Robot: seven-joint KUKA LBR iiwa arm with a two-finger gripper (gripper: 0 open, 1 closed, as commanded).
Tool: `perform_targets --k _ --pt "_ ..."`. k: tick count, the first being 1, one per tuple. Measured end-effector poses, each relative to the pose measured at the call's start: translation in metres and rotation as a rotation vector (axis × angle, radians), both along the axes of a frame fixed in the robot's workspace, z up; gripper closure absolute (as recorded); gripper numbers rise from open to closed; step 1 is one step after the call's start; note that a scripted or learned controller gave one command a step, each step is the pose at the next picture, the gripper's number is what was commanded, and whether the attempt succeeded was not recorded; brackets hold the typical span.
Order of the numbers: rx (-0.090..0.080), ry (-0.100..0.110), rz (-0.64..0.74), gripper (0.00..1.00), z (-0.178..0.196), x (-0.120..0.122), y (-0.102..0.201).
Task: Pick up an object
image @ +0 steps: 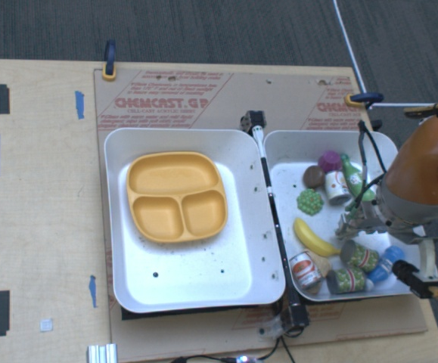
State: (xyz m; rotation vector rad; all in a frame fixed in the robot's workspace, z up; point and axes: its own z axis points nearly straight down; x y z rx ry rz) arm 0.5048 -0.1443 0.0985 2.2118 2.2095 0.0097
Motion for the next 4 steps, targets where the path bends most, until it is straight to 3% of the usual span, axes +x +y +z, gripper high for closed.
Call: perform_targets --k 1,2,3,4 --pt "0.008 0.012 0.004 1.0 0.087 -0.006 0.106" --pt "0.006 0.016 0.0 1.0 0.053 -0.025 0.017" --pt "0.007 0.011 0.004 1.0 0.087 -0.006 0.098" --pt "0.006 0.012 0.003 0.0 0.087 -0.006 0.097"
